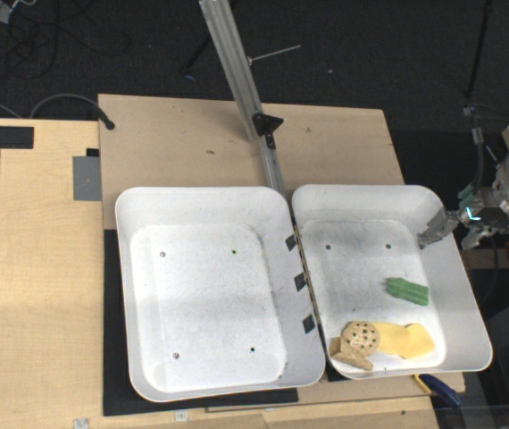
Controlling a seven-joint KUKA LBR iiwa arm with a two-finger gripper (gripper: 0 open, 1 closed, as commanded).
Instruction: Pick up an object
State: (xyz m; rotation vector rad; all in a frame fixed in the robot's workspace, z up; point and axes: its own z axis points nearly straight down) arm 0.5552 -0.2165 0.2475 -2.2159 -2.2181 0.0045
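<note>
- the green object (407,290) lay in the right bin (362,206), on its floor toward the right wall, with its long axis running left to right and a little downward at the right end.
- nearer the front edge of the same bin lay a round tan object with dark dots (359,336), a flat yellow piece (410,340) touching it on the right, and a small tan piece (354,357) just under the round one.
- the gripper (437,229) stood at the upper right rim of the right bin; whether it was open or closed, i could not tell, and nothing was seen held in it.
- from the gripper the green object lay toward the front of the bin and slightly to the left, near; the other three things lay farther the same way.
- in my judgement the green object was the easiest to take, since it lay alone, and the claw should close across its short side.
- the left bin (144,206) was well apart from the gripper.
</note>
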